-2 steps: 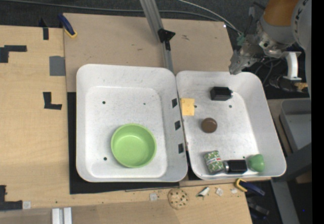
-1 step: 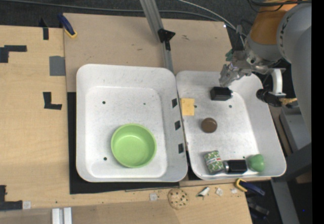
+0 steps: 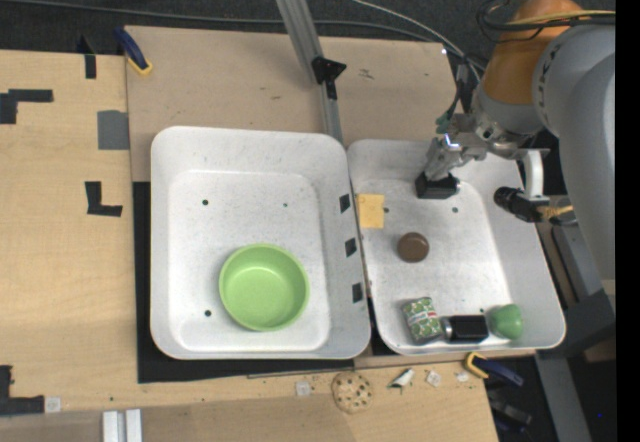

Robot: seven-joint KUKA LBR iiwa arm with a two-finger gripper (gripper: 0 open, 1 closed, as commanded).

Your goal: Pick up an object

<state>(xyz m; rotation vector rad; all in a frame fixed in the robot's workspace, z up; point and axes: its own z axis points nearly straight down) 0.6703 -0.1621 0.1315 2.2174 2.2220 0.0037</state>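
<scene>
Lying nearest the lens, on the bare bench below the bins: a round speckled cookie-like disc (image 3: 348, 392) and small scraps (image 3: 402, 380).

Sitting in the left bin (image 3: 180, 155): a green bowl (image 3: 263, 287), upright, toward the near side.

Resting in the right bin (image 3: 520, 250): a yellow block (image 3: 371, 211) against the left wall; a brown round piece (image 3: 413, 248) near the middle, well apart from the rest; along the near wall, a green patterned packet (image 3: 422, 320), a black block (image 3: 466, 329) and a green rounded item (image 3: 506, 321), set side by side and apparently touching.

Hanging over the far part of the right bin: the gripper (image 3: 437, 185), tip low near the bin floor. Opening not readable from this angle; nothing visibly gripped.

Recommended handling, as judgement: targeting the brown round piece, standing clear with room on both sides; centring directly above, descending straight, closing only once level with its sides. Avoiding the crowded trio at the near wall, being liable to nudging and slipping.
</scene>
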